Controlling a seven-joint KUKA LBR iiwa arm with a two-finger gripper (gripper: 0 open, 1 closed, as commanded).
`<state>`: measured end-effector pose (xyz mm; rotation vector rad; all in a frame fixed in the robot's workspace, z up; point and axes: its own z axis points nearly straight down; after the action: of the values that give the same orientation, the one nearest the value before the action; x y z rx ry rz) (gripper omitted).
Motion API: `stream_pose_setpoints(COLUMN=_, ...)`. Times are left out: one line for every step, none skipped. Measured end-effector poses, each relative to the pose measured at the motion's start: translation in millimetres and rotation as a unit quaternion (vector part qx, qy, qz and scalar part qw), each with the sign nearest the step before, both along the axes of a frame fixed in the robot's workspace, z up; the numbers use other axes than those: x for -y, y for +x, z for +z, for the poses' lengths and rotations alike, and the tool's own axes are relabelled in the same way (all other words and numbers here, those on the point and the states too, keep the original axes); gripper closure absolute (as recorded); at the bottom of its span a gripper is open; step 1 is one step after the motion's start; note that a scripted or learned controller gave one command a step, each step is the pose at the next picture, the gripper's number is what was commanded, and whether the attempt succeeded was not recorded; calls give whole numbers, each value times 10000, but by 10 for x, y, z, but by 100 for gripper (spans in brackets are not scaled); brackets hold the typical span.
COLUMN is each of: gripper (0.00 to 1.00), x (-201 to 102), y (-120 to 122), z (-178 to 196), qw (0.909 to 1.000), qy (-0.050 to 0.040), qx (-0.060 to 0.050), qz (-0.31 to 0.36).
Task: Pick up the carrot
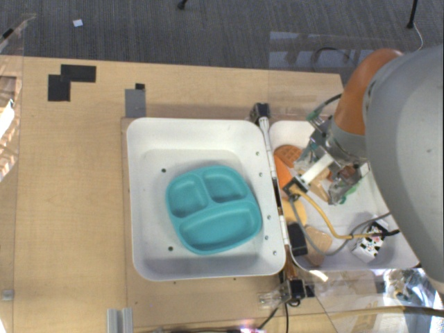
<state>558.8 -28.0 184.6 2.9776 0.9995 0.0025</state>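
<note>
The carrot (284,157) shows as an orange shape at the left side of the right bin (288,129), close to the divider between the bins. My gripper (313,177) hangs low over that bin, just right of the carrot and partly covering it. The grey arm with its orange band (364,96) reaches in from the right and hides most of the right bin. Whether the gripper touches the carrot cannot be made out.
The left bin (146,144) holds a teal divided tray (211,209). A tan object (320,240) lies in the near part of the right bin. A yellow cable (326,222) loops below the gripper. A black clamp (261,111) sits at the divider's far end.
</note>
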Motion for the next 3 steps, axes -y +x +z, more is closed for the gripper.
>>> stream_pose_setpoints(gripper=0, x=70, y=-530, z=-7, qw=9938, qy=5, qx=-15, qz=1108)
stream_pose_setpoints(gripper=0, x=-81, y=400, z=2, qw=9998, qy=9, qx=3, qz=191)
stream_pose_setpoints(gripper=0, x=121, y=-169, z=-3, qw=9945, qy=2, qx=-12, qz=1051)
